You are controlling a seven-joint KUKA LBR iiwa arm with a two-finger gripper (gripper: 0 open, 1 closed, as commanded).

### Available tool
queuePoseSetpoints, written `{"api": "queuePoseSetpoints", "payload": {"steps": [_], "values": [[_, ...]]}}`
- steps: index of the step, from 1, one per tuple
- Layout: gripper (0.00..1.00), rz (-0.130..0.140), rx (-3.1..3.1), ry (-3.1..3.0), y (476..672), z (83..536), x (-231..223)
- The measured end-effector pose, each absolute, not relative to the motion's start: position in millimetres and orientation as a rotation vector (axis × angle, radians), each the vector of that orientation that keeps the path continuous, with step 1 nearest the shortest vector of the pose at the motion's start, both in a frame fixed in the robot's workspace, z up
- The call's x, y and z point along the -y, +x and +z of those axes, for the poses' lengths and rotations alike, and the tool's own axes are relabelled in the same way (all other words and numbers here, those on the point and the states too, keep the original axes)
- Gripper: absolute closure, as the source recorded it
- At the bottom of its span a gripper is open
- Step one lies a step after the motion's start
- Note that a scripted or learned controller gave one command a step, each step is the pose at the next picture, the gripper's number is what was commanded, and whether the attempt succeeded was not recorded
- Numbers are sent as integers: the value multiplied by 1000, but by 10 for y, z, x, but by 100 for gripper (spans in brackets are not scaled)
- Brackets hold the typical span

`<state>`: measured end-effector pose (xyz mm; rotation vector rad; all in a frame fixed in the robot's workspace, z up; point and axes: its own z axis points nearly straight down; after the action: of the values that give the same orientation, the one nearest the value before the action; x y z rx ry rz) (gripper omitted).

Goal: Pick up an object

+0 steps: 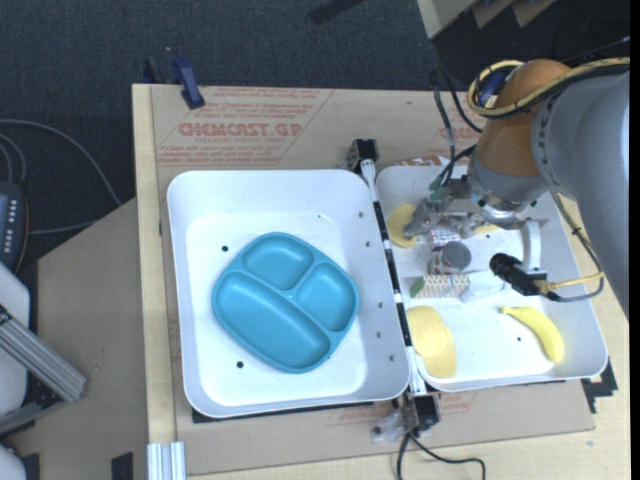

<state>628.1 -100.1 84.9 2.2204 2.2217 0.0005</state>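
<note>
Plainly, nothing is seen lifted yet: the objects in the right bin (590,353) all lie on its floor, so the task is judged to be at the reaching stage, with the grasp and the lift left to do. The arm (590,133) comes in from the upper right of the frame, its orange band (515,128) just above the wrist, and it is bent steeply down so that the gripper (452,243) is lowered into the upper middle of that bin. Whether the hand is released or clenched cannot be told, because the wrist and its cabling cover it from above, and no object is seen caught in it.

Just below the gripper a small pale block (440,286) with a dotted face is found (its make is too small to judge), and it seems the likeliest target. A yellow banana (538,330) lies at the lower right of the bin, well apart from the gripper. A pale yellow object (432,338) rests at the lower left of the bin, near the dividing wall, and another yellow piece (400,226) is partly hidden at the upper left, beside the gripper.

The left bin (190,268), at centre frame, bears a blue divided plate (285,300), which is untouched and far from the arm.
</note>
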Motion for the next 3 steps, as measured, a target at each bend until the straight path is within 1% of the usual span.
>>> {"api": "queuePoseSetpoints", "payload": {"steps": [1,2,3], "values": [[0,-2,-2222,2224,5738,843,1075],[0,1,-2221,2220,6287,849,988],[0,-1,-2222,2224,5766,843,963]]}}
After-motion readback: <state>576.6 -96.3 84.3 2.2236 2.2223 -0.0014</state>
